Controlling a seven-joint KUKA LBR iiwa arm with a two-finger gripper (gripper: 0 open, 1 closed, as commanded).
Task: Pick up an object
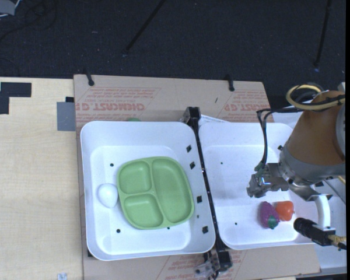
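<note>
In the right bin (233, 156) lie a purple toy with a green tip (268, 214) and an orange-red toy (284, 210), side by side near the front right corner. My gripper (258, 186) hangs low over the right bin, just up and left of the purple toy. Nothing shows between its fingers. The left bin (99, 139) holds a green divided plate (154, 191) and a white egg-shaped object (108, 195) to the plate's left.
The arm's orange band and grey wrist (315, 144) cover the right bin's right side. A black divider (201, 179) runs between the bins. Cardboard (163, 101) lies behind them, and light wooden bench (29, 185) to the left.
</note>
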